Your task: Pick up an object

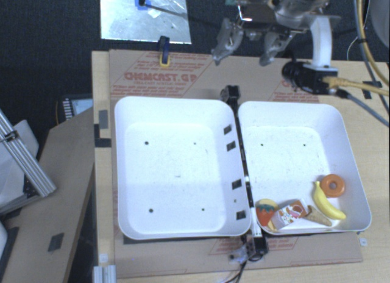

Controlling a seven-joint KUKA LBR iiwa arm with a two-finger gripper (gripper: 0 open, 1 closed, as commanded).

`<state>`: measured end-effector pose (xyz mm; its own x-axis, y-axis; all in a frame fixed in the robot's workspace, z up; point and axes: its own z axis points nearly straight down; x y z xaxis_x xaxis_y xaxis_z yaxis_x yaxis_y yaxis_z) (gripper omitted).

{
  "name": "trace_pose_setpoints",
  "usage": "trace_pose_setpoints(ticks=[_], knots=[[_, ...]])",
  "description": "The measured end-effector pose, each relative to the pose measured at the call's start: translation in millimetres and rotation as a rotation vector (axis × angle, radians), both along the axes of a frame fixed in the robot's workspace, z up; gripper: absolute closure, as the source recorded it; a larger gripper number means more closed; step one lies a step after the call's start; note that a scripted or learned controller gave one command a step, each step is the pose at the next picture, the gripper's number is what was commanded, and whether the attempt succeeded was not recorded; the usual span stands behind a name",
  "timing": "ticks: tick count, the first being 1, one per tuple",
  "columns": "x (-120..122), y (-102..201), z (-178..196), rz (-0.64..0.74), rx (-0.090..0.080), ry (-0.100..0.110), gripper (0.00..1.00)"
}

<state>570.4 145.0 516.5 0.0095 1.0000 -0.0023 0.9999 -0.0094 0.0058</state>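
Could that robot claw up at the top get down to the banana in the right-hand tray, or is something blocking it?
Probably yes. The gripper hangs open above the far edge of the bench, and the banana lies uncovered on top at the near end of the right tray. The doughnut and wrapper crowd it.

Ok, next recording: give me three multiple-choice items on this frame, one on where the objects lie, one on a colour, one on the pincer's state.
1. Where do the objects lie?
A. left bin, far corner
B. right bin, near edge
C. on the bench between the bins

2. What colour is the banana?
A. yellow
B. green
C. blue

3. How is the pincer?
A. shut on the banana
B. down inside the left bin
C. open, above the bench behind the bins

Answers: 1 B, the toys cluster along the near edge of the right bin. 2 A, it is plainly yellow beside the orange ring. 3 C, its fingers stand apart with nothing between them, beyond the left bin.
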Motion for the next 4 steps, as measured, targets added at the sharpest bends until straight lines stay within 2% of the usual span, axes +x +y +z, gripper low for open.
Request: trace_pose_setpoints(ticks=[1, 2, 3, 4], knots=[[-56, 16, 20, 0.015, 0.004, 0.004, 0.00], [-85, 22, 19, 0.015, 0.003, 0.005, 0.00], [-84, 67, 19, 0.017, 0.004, 0.004, 0.00], [-84, 90, 16, 0.015, 0.004, 0.004, 0.00]])
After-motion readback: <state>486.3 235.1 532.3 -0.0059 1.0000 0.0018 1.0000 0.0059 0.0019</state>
